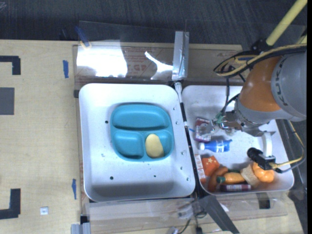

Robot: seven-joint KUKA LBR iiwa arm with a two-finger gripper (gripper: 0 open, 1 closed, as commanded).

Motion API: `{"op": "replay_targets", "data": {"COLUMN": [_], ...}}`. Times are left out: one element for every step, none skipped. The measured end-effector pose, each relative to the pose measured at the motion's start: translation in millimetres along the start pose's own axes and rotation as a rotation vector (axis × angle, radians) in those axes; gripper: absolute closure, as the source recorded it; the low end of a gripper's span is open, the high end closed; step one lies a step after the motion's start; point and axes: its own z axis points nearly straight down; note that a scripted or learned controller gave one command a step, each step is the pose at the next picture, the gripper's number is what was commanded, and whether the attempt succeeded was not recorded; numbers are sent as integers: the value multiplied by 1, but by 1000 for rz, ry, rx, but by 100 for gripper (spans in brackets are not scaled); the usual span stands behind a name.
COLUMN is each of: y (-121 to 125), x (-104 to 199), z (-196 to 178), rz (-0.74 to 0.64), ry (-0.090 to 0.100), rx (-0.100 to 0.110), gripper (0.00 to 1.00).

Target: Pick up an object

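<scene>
The arm (280, 89) is reaching in from the right side, over the far right part of the right bin (285, 184). Its grey body and orange band are bending downward toward the bin's middle. The gripper (225, 122) is hanging low at the wrist end, pointing left, near the bin floor.

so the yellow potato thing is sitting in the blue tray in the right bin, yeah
Not quite: the camera view shows the yellowish potato-like object in the blue tray, but that tray lies in the left bin, not the right bin. The right bin holds a jumble of other small items.
</scene>
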Motion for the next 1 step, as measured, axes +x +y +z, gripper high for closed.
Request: {"op": "replay_targets", "data": {"y": [2], "x": [2], "z": [-11], "rz": [0], "ry": [4], "rx": [-2], "gripper": [100]}}
